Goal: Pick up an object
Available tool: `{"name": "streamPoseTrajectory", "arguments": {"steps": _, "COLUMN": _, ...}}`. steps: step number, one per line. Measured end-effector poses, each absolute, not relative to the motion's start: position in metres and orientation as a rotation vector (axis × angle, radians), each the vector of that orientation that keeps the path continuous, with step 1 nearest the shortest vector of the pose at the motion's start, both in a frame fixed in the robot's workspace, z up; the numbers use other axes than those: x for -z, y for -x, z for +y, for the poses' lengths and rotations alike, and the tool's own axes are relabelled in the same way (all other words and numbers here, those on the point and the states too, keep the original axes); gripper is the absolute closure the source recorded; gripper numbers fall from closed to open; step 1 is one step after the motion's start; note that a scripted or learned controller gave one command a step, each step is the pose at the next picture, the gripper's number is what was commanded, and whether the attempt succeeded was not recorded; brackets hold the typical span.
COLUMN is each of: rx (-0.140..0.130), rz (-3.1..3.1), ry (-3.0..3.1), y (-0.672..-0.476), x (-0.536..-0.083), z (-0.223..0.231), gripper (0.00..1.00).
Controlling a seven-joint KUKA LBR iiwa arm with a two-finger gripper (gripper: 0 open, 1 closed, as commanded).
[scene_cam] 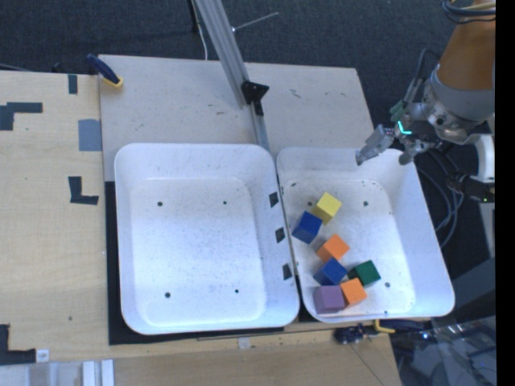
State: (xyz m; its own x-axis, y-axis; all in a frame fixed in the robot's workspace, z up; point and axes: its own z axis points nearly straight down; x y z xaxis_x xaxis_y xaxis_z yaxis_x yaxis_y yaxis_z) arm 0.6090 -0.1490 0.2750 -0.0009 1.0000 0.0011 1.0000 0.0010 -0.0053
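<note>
Fingers (388, 149) spread apart, holding nothing, above smooth coloured cubes (334, 252).

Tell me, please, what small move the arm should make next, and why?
Probably it should swing the two-finger gripper inward and down toward the small yellow cube. The gripper sits over the far rim of the right shallow white bin with nothing between its fingers, and that cube lies nearest it, slightly apart from the blue cube beside it.

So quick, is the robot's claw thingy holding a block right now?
End effector: open, holding nothing, above the far rim of the right bin. The blocks lie in that bin.
</note>
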Motion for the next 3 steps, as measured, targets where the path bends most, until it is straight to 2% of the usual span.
{"name": "streamPoseTrajectory", "arguments": {"steps": 1, "rx": -0.001, "rz": -2.224, "ry": 2.218, "y": -0.61, "x": -0.278, "z": -0.149, "gripper": 0.0}}
{"name": "streamPoseTrajectory", "arguments": {"steps": 3, "rx": -0.008, "rz": -2.219, "ry": 2.218, "y": -0.599, "x": -0.174, "z": -0.149, "gripper": 0.0}}
